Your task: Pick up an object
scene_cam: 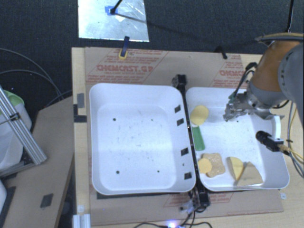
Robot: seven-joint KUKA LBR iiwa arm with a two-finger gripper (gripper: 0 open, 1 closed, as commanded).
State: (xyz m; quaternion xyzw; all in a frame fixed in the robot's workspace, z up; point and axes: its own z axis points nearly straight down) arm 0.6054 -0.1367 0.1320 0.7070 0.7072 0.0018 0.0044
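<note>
Arm (278, 70) is reaching in from the right, grey with the orange band showing above the wrist, its far end cut off by the picture edge. Pincer (231, 113) is hanging over the upper part of the right bin (280, 175), pointing down at bare white floor. Fingers too small and dark here, so cannot tell how wide the pincer is sitting, and nothing is visibly showing between them. It is not touching any object as far as can be judged; the nearest thing, a pale yellow round piece (199, 114), is lying to its left, apart from it, close to the bin's left wall.

Other candidates for picking are all lying in the right bin: a green stick-like piece (198, 139) just below the yellow round one, along the left wall; a tan biscuit-like piece (215, 164) with a small yellow disc (204, 165) overlapping its left side, near the front; a yellow wedge (234, 167) touching a tan wedge (250, 175) at the front right. Exact kinds are hard to make out, looking like toy food.

Left bin (102, 96) is sitting beside it on the worktop (142, 65). A black part (268, 141) is sticking over the right bin's right rim, identity unclear.
</note>
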